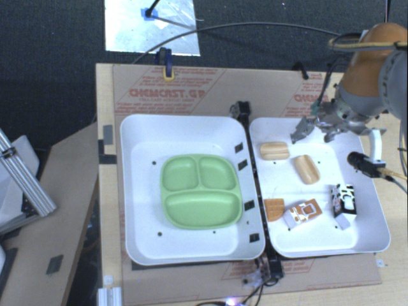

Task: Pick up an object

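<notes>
Pincer hangs released, fingers spread and holding nothing, at the upper right of the frame over the right bin. Just below-left lies a tan bread roll; likely light, soft and squashy, best grasped gently across its short width.

A green divided plate with three compartments lies in the middle of the left white bin. Both bins rest on a brown board with red printed letters. A blue and yellow clamp stands at its far edge. Behind it, a shiny foil sheet lies on the dark floor.
</notes>
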{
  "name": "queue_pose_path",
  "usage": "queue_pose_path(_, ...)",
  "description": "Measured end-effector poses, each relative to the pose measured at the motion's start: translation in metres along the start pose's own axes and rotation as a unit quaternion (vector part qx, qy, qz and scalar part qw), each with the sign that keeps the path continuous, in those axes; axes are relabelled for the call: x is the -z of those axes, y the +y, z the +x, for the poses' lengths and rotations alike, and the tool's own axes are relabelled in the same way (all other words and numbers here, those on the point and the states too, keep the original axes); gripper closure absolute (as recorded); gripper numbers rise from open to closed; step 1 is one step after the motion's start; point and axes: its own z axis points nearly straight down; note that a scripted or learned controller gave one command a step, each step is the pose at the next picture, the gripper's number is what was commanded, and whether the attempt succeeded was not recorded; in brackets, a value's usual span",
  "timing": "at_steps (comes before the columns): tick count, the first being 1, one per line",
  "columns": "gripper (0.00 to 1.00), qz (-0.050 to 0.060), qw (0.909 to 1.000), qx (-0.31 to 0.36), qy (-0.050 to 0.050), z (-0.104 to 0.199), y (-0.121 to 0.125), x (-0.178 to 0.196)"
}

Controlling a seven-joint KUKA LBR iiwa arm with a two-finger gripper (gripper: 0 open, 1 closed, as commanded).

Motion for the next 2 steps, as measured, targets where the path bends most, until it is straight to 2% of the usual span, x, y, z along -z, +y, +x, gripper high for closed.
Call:
queue_pose_path(1,0.0,0.0,1.0,-0.001,0.0,-0.009,0.004,-0.048)
queue_pose_path(2,1.0,-0.003,1.0,0.0,-0.001,-0.009,0.006,-0.034)
